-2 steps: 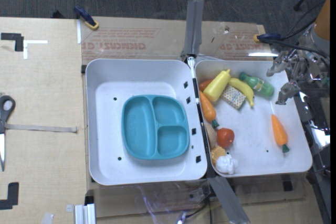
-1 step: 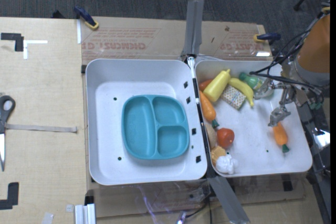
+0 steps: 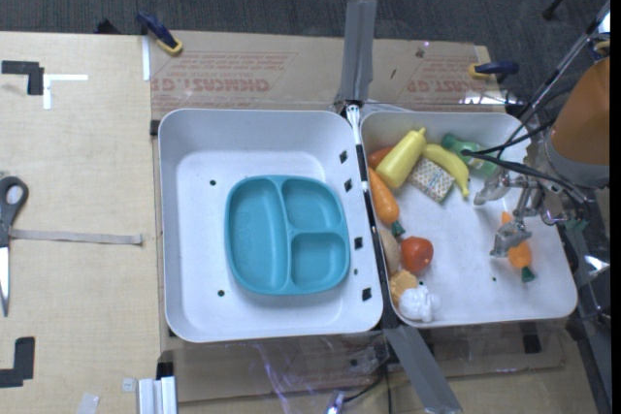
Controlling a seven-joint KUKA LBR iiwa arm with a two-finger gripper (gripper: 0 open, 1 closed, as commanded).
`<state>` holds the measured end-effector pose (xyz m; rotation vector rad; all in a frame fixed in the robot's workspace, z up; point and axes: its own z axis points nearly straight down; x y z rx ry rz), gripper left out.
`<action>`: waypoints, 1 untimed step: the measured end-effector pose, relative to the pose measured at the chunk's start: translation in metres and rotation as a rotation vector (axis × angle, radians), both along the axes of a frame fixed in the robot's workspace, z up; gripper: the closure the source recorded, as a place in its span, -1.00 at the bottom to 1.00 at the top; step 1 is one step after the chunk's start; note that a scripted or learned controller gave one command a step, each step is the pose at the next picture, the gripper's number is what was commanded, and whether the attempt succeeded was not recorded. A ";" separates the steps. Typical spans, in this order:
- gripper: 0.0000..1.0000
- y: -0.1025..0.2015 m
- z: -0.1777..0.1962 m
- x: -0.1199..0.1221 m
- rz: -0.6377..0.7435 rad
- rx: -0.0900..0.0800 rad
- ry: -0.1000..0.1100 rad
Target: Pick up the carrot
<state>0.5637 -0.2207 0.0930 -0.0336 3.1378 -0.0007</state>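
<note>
A knobbly white lump (image 3: 419,304) lay at the right bin's (image 3: 543,305) near left corner, a round red tomato (image 3: 416,252) beyond. The tapered orange carrot (image 3: 385,201) hugged the left wall. The metal gripper (image 3: 511,236) hovered near the right edge; open or closed, I cannot tell.

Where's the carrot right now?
The carrot lies in the right bin, along its left wall, just below the yellow bottle and above the tomato.

A teal divided plate (image 3: 288,235) sits in the white left bin (image 3: 184,160). The carrot (image 3: 384,199) is orange, the mustard bottle (image 3: 401,158) yellow, the tomato (image 3: 416,253) red.
</note>
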 end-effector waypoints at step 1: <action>-1.00 -0.001 0.001 -0.045 0.039 -0.001 -0.002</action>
